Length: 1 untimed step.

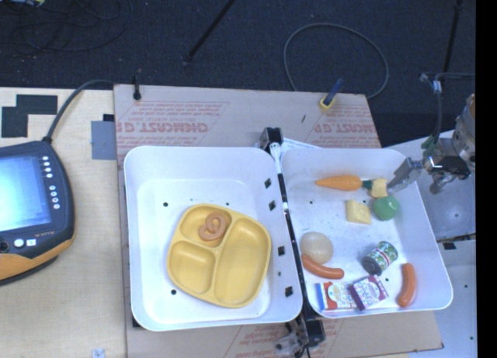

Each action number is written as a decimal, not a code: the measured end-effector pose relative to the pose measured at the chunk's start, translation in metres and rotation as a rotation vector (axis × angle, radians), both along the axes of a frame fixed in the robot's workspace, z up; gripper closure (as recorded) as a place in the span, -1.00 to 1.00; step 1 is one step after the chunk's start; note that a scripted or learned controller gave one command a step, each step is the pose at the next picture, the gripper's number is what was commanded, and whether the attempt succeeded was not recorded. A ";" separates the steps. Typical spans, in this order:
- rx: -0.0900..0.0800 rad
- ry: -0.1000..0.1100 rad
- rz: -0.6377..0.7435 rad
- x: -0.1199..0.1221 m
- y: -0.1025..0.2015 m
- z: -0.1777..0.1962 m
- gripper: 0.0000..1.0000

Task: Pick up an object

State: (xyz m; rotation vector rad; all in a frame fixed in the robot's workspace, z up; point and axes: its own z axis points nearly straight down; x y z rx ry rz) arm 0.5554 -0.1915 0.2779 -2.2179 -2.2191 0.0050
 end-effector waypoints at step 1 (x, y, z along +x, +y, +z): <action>0.000 -0.001 -0.004 -0.011 0.038 -0.181 -1.00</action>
